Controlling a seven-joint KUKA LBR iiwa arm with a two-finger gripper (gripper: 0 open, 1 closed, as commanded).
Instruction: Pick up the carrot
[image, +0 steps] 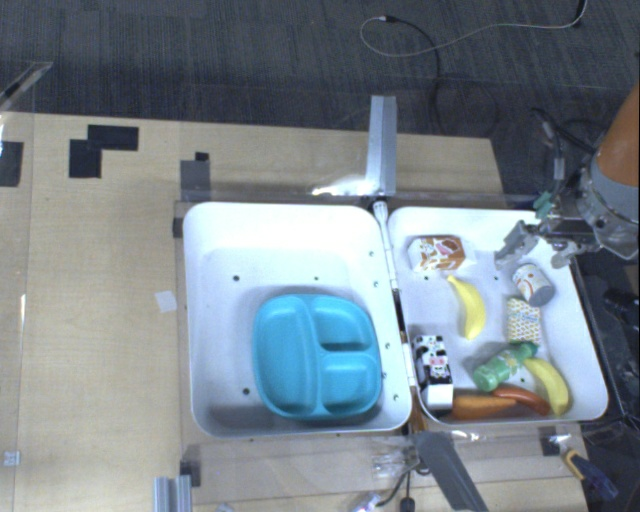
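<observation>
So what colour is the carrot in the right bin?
Orange-red, lying along the near wall of the right bin: the carrot, clearest in the camera view.

Two white bins sit side by side on the tabletop (90, 330). The left bin (215, 300) holds a blue divided plate (318, 355). The right bin (590, 350) holds the carrot (490, 404) along its near wall, with a green bottle (503, 366), two bananas (468, 306) (549, 384), a small can (533, 284) and a black-and-white carton (433, 365) around it. The end effector (548, 238) hovers over the bin's far right corner, well apart from the carrot.
</observation>
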